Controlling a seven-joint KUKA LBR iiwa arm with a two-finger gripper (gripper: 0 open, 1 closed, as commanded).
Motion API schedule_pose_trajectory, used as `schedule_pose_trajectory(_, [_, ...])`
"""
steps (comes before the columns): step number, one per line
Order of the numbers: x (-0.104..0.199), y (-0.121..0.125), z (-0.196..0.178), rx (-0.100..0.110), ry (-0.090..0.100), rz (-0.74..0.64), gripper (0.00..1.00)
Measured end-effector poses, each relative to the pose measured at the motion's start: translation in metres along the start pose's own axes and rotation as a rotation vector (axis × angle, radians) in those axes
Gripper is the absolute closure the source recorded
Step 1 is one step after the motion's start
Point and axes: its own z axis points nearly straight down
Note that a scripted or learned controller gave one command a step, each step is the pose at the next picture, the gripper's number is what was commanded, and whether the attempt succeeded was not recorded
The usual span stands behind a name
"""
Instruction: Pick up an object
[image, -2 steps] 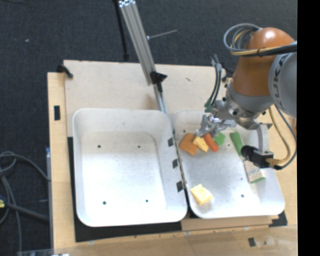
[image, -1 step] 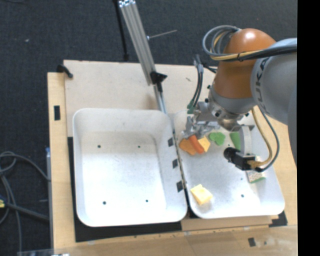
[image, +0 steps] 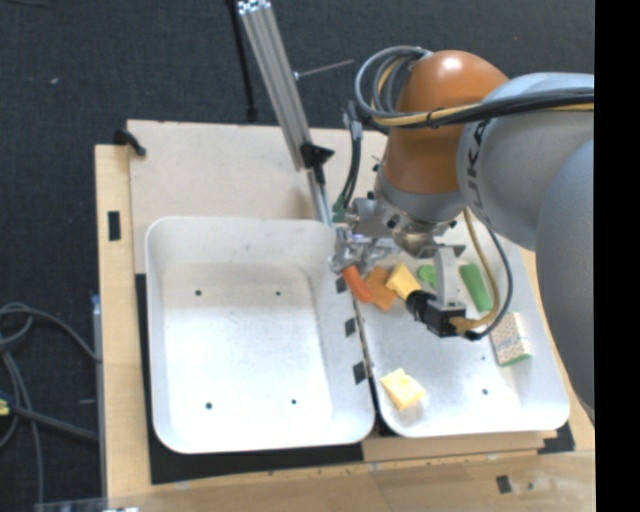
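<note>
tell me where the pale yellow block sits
The pale yellow block lies in the right bin, near its front left corner, apart from the cluster under the gripper.

The arm's wrist (image: 425, 190) hides the pincer and the right bin's (image: 500, 395) far corner; the green object (image: 474, 285) is partly covered.
</note>
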Motion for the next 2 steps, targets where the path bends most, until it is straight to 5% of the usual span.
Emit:
schedule_pose_trajectory(1, [0.0405, 0.0023, 0.0290, 0.003, -0.003, 0.003, 1.00])
schedule_pose_trajectory(2, [0.0389, 0.0025, 0.0274, 0.001, -0.002, 0.006, 0.00])
